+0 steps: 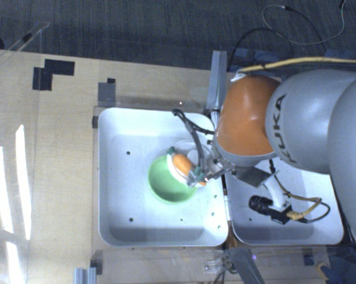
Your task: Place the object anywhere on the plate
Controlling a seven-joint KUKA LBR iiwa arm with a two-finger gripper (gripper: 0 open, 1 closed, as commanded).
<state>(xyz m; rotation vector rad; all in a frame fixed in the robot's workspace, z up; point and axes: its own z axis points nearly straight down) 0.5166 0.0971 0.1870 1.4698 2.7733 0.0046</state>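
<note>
You see the gripper [195, 176] over the green plate [167, 184], jaws closed on an orange object [181, 163].

Setting: you're looking at a robotics lab.
Bench [58, 180]: it's carrying two white bins [121, 218].
Arm [308, 120]: it's reaching in, grey and industrial.
Floor: cables [301, 26] are trailing across carpet.
</note>
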